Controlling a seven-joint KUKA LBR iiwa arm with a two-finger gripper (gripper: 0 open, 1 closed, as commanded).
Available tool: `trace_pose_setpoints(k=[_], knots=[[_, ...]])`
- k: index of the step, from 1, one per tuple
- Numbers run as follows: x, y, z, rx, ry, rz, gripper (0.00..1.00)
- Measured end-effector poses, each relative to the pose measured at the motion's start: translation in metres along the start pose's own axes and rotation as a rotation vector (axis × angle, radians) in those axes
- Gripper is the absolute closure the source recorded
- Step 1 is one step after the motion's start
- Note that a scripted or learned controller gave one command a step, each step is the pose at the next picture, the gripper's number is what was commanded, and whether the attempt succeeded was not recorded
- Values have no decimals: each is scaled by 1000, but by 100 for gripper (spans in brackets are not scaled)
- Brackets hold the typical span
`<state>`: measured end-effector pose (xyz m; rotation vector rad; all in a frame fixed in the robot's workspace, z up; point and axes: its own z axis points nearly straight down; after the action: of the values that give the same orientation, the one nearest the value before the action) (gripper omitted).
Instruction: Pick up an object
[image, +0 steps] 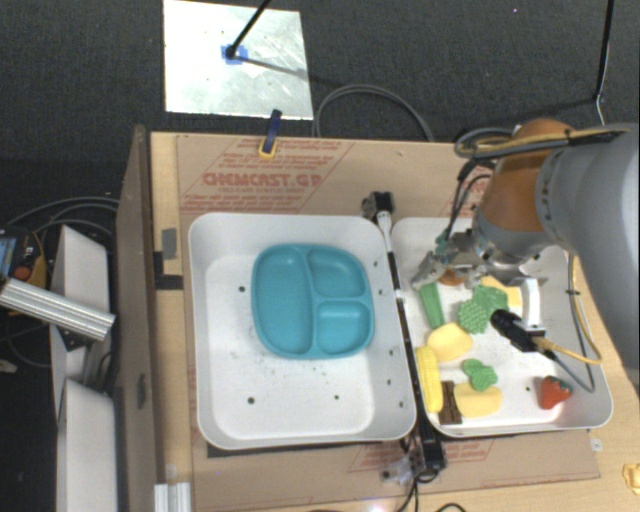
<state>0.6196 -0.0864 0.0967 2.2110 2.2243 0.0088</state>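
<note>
— Where's the gripper?

— I see it low over the right bin's far-left corner, beside the green stick. Whether it's open, I cannot tell.

— The rest?

— Toy food lies across that bin: yellow corn, red strawberry. The left bin carries a teal divided plate. Red lettering on the cardboard is too blurred to read. Dark carpet surrounds the bench.
</note>
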Motion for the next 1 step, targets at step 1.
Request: trace_pose_setpoints(k=[1], knots=[[-11, -3, -20, 4, -1, 5, 0]])
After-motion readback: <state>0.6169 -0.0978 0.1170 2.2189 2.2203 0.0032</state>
